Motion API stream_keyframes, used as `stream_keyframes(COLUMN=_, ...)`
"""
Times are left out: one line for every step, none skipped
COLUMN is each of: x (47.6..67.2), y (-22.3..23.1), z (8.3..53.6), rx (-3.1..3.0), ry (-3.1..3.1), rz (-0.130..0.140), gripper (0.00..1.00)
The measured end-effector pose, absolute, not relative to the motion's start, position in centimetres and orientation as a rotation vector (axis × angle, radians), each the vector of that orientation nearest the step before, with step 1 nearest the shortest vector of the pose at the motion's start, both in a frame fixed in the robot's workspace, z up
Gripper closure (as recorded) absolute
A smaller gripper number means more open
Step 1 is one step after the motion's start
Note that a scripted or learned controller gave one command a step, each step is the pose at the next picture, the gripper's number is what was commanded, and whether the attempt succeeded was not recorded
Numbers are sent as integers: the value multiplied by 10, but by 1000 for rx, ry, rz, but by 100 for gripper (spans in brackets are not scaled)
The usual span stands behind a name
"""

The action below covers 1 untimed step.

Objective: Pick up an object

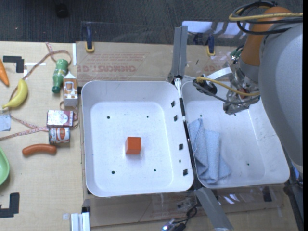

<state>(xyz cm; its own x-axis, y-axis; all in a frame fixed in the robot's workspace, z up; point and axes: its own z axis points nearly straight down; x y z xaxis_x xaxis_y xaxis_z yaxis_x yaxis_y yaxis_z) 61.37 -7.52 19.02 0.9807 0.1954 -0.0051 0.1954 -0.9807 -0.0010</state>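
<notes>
A small orange-red cube (134, 145) lies alone near the middle of the left bin (96, 129). A crumpled blue-grey cloth (208, 150) rests against the left wall of the right bin (260, 153). The arm reaches in from the upper right, and its gripper (232, 105) hangs over the back part of the right bin, above and to the right of the cloth and apart from it. Cables and the wrist hide its tip. I see nothing held by it.
On the bench left of the bins lie a banana (16, 94), a green bottle (59, 73), a small carton (70, 91), a can (59, 135), a sausage (39, 150) and a measuring tape. The arm's large grey body (288, 95) covers the right bin's right side.
</notes>
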Motion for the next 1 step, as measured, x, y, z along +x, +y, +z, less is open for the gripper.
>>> stream_keyframes(x=629, y=-134, z=126, rx=-3121, ry=-353, rz=8, gripper=100)
